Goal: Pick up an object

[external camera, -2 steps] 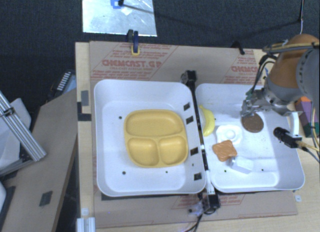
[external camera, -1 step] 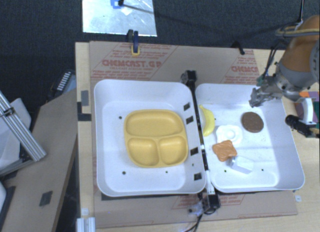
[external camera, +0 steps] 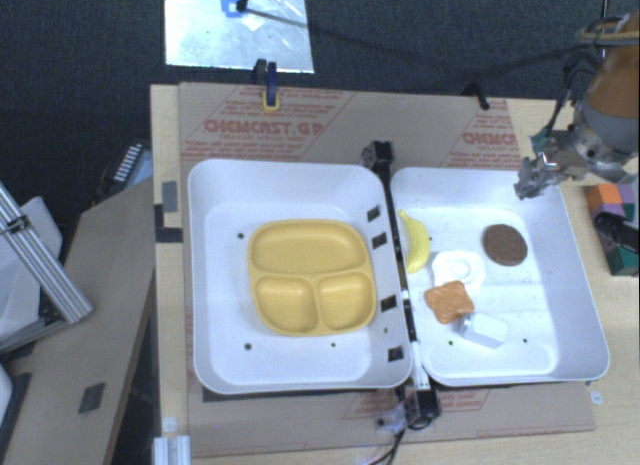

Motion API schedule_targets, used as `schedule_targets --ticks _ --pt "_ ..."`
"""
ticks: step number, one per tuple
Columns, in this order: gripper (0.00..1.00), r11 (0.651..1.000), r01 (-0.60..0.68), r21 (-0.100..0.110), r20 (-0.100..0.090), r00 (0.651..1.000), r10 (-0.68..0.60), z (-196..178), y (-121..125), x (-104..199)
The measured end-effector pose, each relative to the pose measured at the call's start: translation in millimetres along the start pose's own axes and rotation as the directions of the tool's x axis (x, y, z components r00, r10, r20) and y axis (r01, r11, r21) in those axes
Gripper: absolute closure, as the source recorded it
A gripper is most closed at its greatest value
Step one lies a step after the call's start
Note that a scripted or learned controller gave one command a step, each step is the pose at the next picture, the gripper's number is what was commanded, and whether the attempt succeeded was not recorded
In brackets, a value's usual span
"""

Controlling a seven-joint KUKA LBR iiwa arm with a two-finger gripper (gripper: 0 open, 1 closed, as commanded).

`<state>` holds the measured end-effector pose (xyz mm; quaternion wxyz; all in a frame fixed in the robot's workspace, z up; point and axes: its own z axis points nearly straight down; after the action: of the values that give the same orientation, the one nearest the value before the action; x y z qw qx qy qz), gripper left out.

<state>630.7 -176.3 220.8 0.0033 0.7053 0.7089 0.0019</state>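
Red print reading "CHEMCAST GP" runs across the brown protective sheet (external camera: 300,118) under the bins, upside down from here near the far left corner. The same red lettering repeats near the far right corner, partly cut off.

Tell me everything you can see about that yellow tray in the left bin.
The yellow tray is a rounded-corner rectangle that looks like matte plastic, split by raised ridges into three hollows: one wide hollow along the far side and two smaller ones along the near side. It lies flat and right side up, roughly in the middle of the left bin, resting on the bin's white floor. Nothing lies in its hollows, and nothing else touches it.
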Motion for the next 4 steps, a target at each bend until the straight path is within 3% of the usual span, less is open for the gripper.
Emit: schedule_targets --ticks 1,4 --pt "1.0 1.0 0.001 0.001 0.0 1.0 -0.001 -54 2 0" --pt "1.0 1.0 0.001 0.005 -0.002 1.0 -0.001 -25 20 151"
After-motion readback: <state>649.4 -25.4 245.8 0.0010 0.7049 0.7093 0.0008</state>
